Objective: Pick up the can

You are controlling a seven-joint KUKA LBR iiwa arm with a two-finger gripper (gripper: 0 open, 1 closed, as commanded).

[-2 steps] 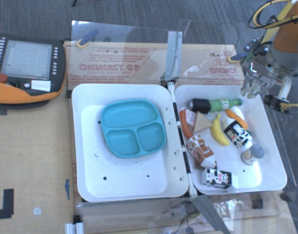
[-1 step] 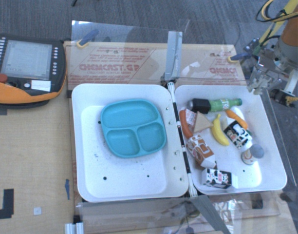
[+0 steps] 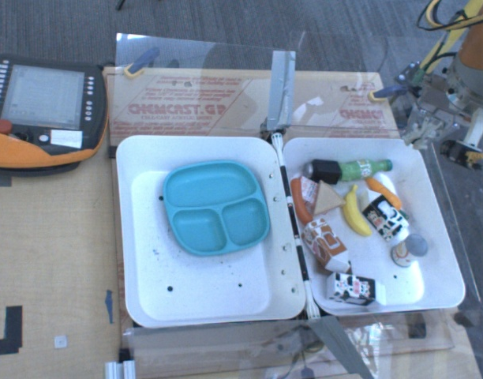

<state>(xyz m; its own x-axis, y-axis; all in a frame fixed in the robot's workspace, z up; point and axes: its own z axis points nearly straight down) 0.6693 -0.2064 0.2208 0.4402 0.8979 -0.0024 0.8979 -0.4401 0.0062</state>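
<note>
At the far left edge of the bench point(image 3: 52, 235) lies a control pendant point(image 3: 44, 113) with a grey screen and an orange underside, well apart from the bins. The left bin point(image 3: 139, 235) carries a teal divided plate point(image 3: 216, 208) lying flat near its middle, closer to the back edge than the front, with a few dark specks on the white floor around it. Behind both bins a clear sheet with red-printed backing paper point(image 3: 186, 101) lies along the bench's back edge, and a grey post point(image 3: 281, 89) stands where the two bins meet. In the right bin point(image 3: 443, 279), against its left wall, lie a reddish sausage-shaped piece point(image 3: 303, 201) and, just beside it, a tan wedge point(image 3: 328, 200); in front of these is a brown and white carton point(image 3: 324, 242), and at the front edge a black and white carton point(image 3: 352, 289). Along the back edge a green bottle with a black cap end point(image 3: 348, 169) lies on its side. A yellow banana point(image 3: 356, 213) lies near the bin's middle, with an orange carrot-like piece point(image 3: 381, 188) behind it. What seems to be the can point(image 3: 383, 218), black with white markings, lies tilted on its side just right of the banana, towards the bin's right edge, with two small round pieces, one tan point(image 3: 400, 255) and one grey point(image 3: 416, 245), just in front of it. The gripper point(image 3: 417, 129) hangs over the back right corner of the right bin, well apart from the can; whether it is wide or narrow cannot be told. The arm point(image 3: 472, 50) reaches up to the bench's right edge.
</note>
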